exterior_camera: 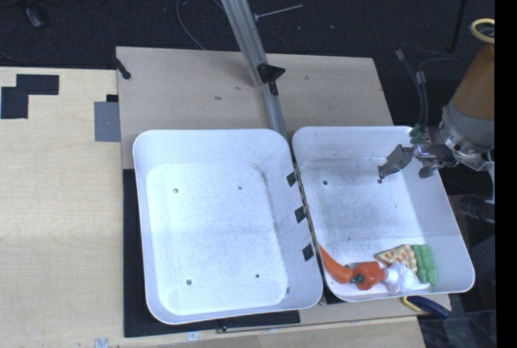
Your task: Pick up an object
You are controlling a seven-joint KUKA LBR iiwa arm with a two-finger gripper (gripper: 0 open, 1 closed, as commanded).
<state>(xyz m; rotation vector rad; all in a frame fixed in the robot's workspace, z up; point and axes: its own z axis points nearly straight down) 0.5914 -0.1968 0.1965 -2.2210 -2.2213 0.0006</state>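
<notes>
Several small objects lie heaped in the near corner of the right bin: an orange-red pepper-like piece, a tan waffle-patterned wedge, a green piece and a white lump. My gripper hangs over the far right part of the same bin, near its right rim, well apart from the heap. Its two dark fingers are spread, with nothing between them. The orange-banded arm enters from the right edge.
The left bin sits beside the right one, joined by black clips along the shared rim. A slanted aluminium rail rises behind the bins. Cables trail over the dark floor behind the bench.
</notes>
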